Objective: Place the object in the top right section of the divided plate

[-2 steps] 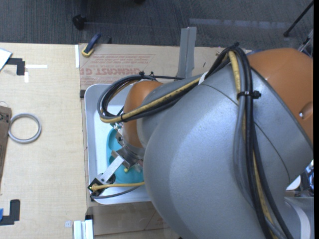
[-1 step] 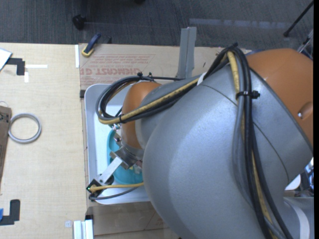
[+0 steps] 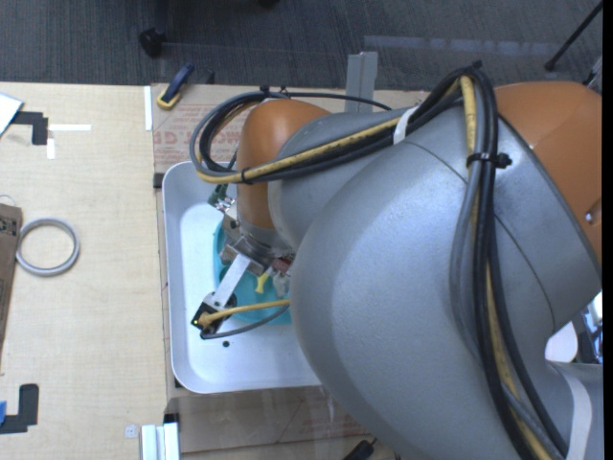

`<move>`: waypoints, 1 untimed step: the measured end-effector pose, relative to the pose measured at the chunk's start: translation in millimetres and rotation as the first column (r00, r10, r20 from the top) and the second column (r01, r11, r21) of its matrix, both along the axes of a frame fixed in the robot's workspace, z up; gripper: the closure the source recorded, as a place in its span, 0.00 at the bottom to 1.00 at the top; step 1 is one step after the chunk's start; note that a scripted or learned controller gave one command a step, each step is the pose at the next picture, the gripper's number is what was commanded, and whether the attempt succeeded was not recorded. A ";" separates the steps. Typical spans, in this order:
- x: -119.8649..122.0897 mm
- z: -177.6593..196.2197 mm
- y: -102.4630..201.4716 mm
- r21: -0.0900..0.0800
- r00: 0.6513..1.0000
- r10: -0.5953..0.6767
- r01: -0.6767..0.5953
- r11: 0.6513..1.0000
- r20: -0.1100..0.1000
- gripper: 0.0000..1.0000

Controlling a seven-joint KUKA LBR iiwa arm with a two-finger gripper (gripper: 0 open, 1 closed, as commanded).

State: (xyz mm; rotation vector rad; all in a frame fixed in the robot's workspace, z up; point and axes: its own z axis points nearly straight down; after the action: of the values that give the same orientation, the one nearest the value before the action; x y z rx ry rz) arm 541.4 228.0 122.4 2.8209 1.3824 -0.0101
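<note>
1. The gripper (image 3: 255, 254) hangs low over the teal plate (image 3: 227, 242); whether it is open or closed cannot be told (the wrist covers it).
2. A grey tape roll (image 3: 46, 246) lies on the bench (image 3: 86, 353).
3. The plate sits in the white bin (image 3: 182, 286), the object hidden.

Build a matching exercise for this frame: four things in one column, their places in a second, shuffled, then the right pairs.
Things:
A. tape roll
B. teal plate
C. blue-handled tool
D. arm

Places:
1. inside the white bin, largely hidden
2. covering much of the view's right side
3. flat on the wooden bench, left of the bin
4. past the bin's far left corner, at the bench's far edge

Pairs: A-3, B-1, C-4, D-2.
</note>
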 end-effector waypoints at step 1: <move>-49.6 -14.2 2.1 0.025 0.969 -0.242 0.241 0.970 0.048 0.00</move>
State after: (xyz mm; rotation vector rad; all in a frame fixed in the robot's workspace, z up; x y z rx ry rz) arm 491.8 230.1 108.2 2.9631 1.0262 0.0737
